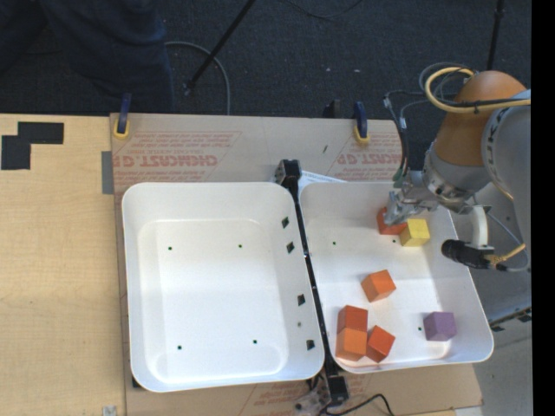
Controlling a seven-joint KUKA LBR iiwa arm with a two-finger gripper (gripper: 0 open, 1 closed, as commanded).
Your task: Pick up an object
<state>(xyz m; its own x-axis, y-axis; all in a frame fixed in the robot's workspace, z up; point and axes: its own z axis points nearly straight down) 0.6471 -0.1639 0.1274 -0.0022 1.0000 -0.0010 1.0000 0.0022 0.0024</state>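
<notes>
Red block (388,224), the one under the gripper (402,208), lies near the far edge of the right bin (468,315), touching the yellow block (415,232) beside it. Starting at that bin's near edge: three orange blocks (362,334) cluster together, a purple block (440,326) sits towards the near right corner, and a single orange block (378,285) rests mid-bin. I cannot tell how the gripper is set. The left bin (139,232) adjoins it.

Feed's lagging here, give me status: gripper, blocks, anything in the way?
Gripper low in right bin, over red block. Yellow block touching alongside, crowding it. No grasp visible.
</notes>
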